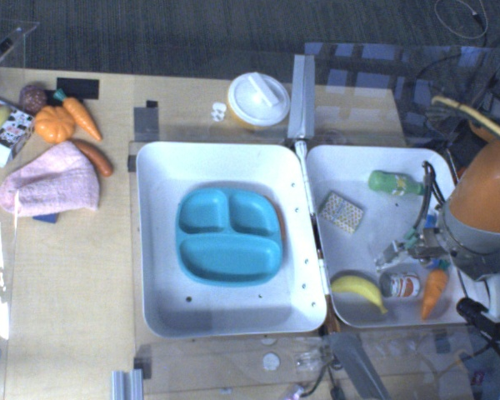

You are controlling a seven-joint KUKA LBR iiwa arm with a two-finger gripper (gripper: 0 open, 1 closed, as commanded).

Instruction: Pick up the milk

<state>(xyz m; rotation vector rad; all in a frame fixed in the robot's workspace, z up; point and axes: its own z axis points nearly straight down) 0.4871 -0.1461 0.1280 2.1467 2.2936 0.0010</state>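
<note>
A small grey patterned carton (342, 212), apparently the milk, lies flat in the upper left part of the right bin (358, 161). My gripper (402, 252) hangs low over the bin's lower middle, right and below the carton and apart from it. It sits just above a small can (402, 286) lying on its side. Nothing from the bin is seen lifted. The grey arm with its orange band (483, 194) reaches in from the right and hides the bin's right side.
The right bin also holds a green bottle (396, 182), a banana (358, 292) and a toy carrot (434, 291). A blue divided tray (230, 234) lies in the left bin (158, 223). A white lid (260, 98) sits behind the bins; toys and a pink cloth (50, 182) lie far left.
</note>
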